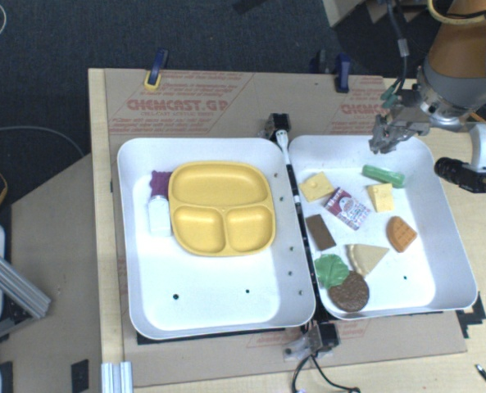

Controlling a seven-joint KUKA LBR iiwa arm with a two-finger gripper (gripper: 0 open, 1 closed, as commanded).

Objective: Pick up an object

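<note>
Robotics lab, clamped cardboard-topped bench, two white bins, loose cables, dark carpet

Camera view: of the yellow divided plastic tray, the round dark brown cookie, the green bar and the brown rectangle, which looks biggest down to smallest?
1. Yellow divided plastic tray, by far.
2. Round dark brown cookie.
3. Green bar and brown rectangle look about alike; no ranking.
</note>
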